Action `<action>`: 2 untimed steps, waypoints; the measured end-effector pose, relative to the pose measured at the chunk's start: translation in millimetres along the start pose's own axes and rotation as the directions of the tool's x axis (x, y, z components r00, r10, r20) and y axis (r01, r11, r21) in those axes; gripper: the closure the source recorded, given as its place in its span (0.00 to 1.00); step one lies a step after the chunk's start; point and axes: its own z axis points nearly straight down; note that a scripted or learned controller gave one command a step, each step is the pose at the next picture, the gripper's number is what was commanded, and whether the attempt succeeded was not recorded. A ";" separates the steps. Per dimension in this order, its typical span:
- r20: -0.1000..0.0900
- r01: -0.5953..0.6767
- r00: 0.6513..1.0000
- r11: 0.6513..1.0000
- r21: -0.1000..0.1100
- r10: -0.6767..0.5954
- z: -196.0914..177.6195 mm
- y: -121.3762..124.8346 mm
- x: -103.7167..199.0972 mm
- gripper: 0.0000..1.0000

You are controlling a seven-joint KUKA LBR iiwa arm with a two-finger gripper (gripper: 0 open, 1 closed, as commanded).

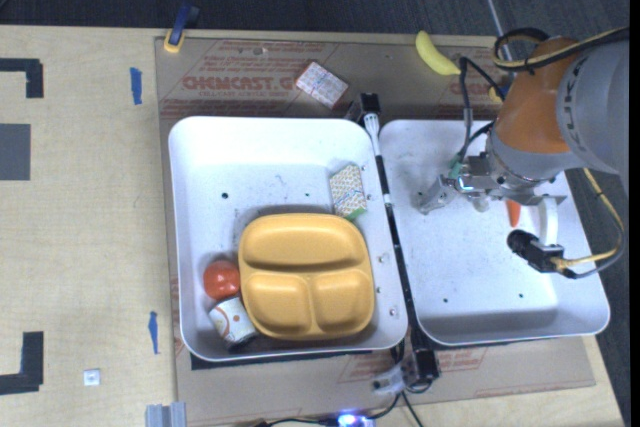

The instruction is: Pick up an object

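My gripper [434, 199] hangs low over the upper middle of the right bin [470, 295], reaching leftward from the grey arm with its orange band. A small orange-red object [514, 212] peeks out beneath the wrist, mostly hidden by the arm. The left bin [200, 175] holds a yellow divided tray [305, 273], a red ball [220, 278], a small white and orange can [231, 319] and a patterned packet [347, 190] by its right wall.
Behind the bins on the cardboard lie a yellow banana [436, 55], a patterned square packet [322, 83] and a black-and-white pen [371, 113]. A blue clip [180, 25] sits at the board's back left corner. Cables loop around the wrist.
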 end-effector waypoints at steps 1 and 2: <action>0.001 0.000 1.000 1.000 -0.003 0.000 -0.2 40.2 21.2 0.00; 0.002 -0.001 1.000 1.000 -0.003 0.001 -0.1 69.4 -39.5 0.00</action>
